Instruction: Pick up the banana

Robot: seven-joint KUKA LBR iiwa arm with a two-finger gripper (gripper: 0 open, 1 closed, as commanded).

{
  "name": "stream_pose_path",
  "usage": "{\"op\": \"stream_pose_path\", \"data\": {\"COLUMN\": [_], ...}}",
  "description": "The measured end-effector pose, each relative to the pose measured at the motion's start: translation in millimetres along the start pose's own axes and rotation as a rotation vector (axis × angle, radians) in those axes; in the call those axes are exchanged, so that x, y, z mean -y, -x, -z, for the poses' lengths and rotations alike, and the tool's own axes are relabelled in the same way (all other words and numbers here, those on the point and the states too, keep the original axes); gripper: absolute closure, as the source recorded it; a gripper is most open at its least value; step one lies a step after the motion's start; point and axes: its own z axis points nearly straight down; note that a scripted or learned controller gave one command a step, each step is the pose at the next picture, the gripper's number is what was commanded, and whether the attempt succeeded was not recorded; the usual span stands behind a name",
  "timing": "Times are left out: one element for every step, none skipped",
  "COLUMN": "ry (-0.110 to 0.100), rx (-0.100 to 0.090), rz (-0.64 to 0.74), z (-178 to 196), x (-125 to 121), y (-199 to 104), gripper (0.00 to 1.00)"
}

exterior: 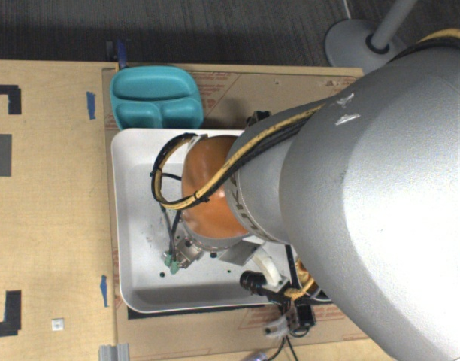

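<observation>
Because my own wrist and its orange band (pixel 207 194) hang over the work from above, I cannot tell whether my gripper (pixel 174 257) is open or closed, nor whether anything is in it. Its tip sits low over the near-left part of the white bin (pixel 132 201), close to the floor, with a small green bit showing at its end and a few dark specks on the floor just beside it. Where the banana lies I cannot tell.

A black and yellow cable (pixel 164 180) loops out to the left of the band. Bare white floor lies between me and the bin's left wall, and a narrower strip runs to the near wall. Past the far-left corner, outside the bin, a teal tray (pixel 156 96) rests on the brown bench (pixel 49 201), touching or almost touching the rim.
</observation>
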Motion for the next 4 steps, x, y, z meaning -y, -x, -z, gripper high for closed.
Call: {"op": "stream_pose_path", "data": {"ry": [0.002, 0.004, 0.007, 0.009], "rx": [0.001, 0.002, 0.002, 0.003], "rz": [-0.001, -0.001, -0.001, 0.000], "z": [9.8, 19.6, 29.4, 39.3], "x": [-0.6, -1.3, -2.0, -2.8], "y": [0.0, 0.1, 0.2, 0.2], "gripper": [1.00, 1.00, 1.00, 1.00]}}
